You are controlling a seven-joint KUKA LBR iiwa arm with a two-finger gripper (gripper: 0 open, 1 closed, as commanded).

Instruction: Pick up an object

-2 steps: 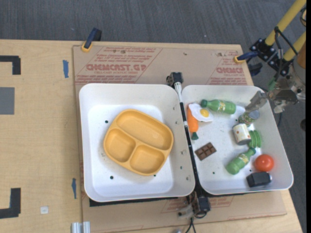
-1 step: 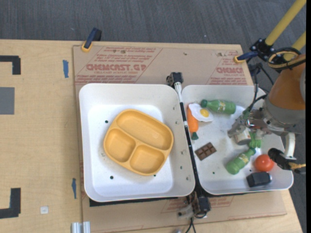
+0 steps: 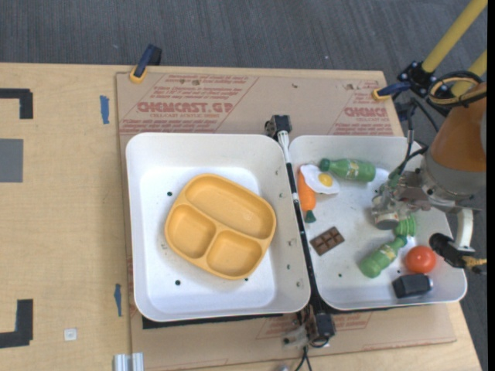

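My gripper (image 3: 389,211) hovers beside a green bottle (image 3: 383,256); I cannot tell how its jaws stand. The bottle looks light, stiff and slick, so I'd grasp it mid-body.

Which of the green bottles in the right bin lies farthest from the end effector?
The green bottle at the bin's far edge, beside the fried egg. The other bottle lies just below the end effector, near the tomato.

Both bins (image 3: 147,207) smooth white plastic, slight sheen. Yellow divided tray (image 3: 220,226) matt plastic. Tabletop (image 3: 54,230) pale wood grain; brown cardboard sheet (image 3: 255,99) upper centre, printed. Green bottles (image 3: 348,169) glossy plastic.
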